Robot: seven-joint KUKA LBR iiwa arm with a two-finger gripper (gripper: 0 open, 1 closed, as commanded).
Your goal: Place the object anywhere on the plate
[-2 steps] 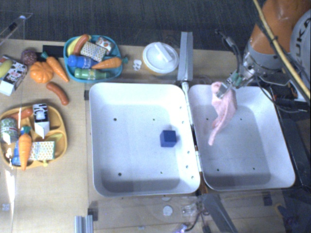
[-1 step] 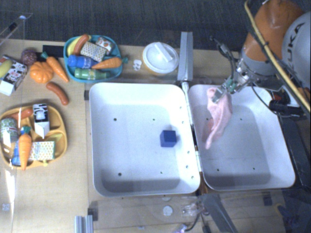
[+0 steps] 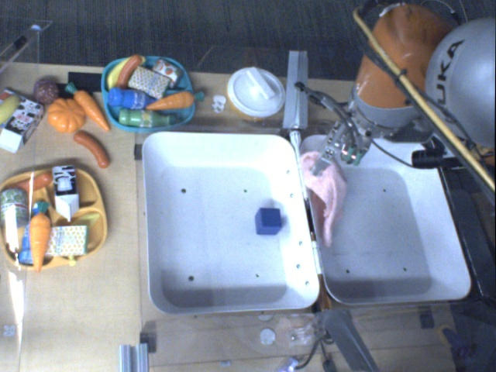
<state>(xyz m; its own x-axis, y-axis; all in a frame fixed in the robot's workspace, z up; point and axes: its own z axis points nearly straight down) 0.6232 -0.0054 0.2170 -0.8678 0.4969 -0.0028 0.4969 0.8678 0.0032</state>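
Pink cloth hanging from claw, right bin's left edge.

Pink cloth soft, limp; white bins smooth plastic; blue block matt

You can't tell how the gripper grips the limp pink cloth; its tips blur together.
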